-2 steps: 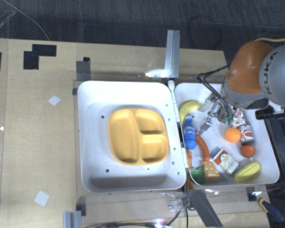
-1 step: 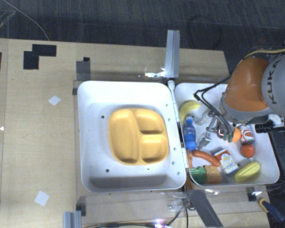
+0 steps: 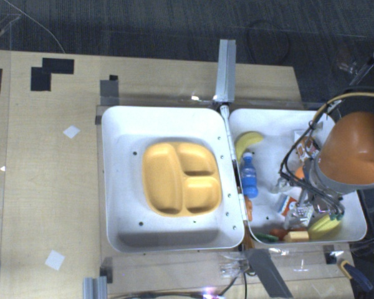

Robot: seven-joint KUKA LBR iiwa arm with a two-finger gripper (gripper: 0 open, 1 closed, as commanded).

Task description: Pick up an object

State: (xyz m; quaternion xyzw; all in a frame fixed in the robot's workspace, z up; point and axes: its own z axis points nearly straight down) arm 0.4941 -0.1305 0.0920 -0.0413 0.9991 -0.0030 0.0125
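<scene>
The arm's orange band (image 3: 356,148) hangs over the right bin (image 3: 271,126), and my gripper (image 3: 306,210) is low at the bin's front right among the objects. Close around it lie a white and red packet (image 3: 289,202), a yellow banana-like piece (image 3: 325,225) and a tan block (image 3: 296,235). A blue bottle (image 3: 248,177) lies along the bin's left wall, with a yellow-green banana (image 3: 249,142) behind it. A red and green item (image 3: 273,234) rests at the front edge.
In the left bin (image 3: 115,167) lies a yellow divided tray (image 3: 181,178). A metal post (image 3: 225,73) stands behind the wall between the two bins. Cables trail around the arm's wrist.
</scene>
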